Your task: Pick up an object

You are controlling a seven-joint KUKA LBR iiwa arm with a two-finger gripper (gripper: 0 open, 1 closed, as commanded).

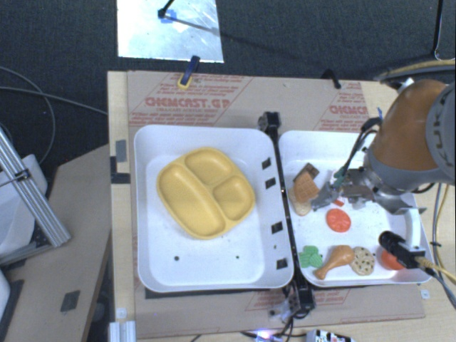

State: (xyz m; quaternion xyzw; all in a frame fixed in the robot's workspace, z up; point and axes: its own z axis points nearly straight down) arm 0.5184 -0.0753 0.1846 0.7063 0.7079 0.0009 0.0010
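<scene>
Camera view: two white bins sit side by side on the bench, the left bin (153,262) at frame centre-left and the right bin (306,142) at centre-right. In the left bin lies a yellow tray (205,192) with three compartments, tilted a little against the bin's edges. The arm (413,137) reaches in from the right edge of the frame, its orange band showing near the upper right, and the gripper (326,193) hangs low over the upper middle of the right bin. Its fingers point toward the frame's left and stand slightly apart, with nothing visibly between them. Just beside the fingertips, to their left, is a bread slice (305,185) (brown crust, pale face), near the bin's left wall. Just below the gripper lies a red tomato slice (338,221). Along the bin's lower edge, from left to right, are a green leaf (309,256), a drumstick (335,260), a chocolate-chip cookie (363,261) touching the drumstick's thick end, and a small red piece (389,261) partly hidden by a black part.
</scene>
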